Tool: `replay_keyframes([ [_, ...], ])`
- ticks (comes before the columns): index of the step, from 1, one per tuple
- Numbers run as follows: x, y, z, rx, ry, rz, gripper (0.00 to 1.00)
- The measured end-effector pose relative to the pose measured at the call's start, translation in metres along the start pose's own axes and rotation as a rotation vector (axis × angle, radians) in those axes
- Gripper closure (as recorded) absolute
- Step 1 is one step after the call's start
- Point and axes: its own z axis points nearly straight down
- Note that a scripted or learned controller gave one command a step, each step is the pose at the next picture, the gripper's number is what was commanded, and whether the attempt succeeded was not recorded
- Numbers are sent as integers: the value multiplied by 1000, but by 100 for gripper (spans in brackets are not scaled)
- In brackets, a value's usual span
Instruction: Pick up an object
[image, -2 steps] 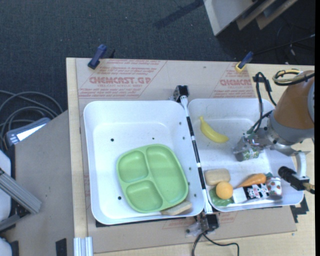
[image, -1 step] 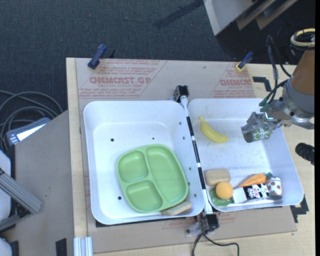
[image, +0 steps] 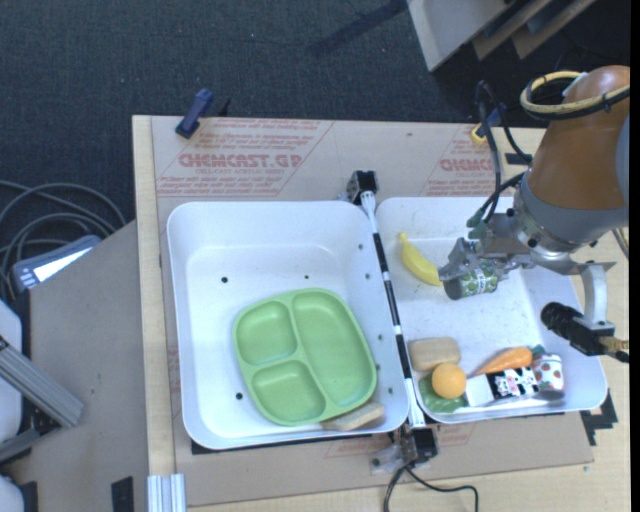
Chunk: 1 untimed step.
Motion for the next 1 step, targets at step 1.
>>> replay_keyframes([
  [1, 46, -12, -6, 1, 0, 0, 100],
])
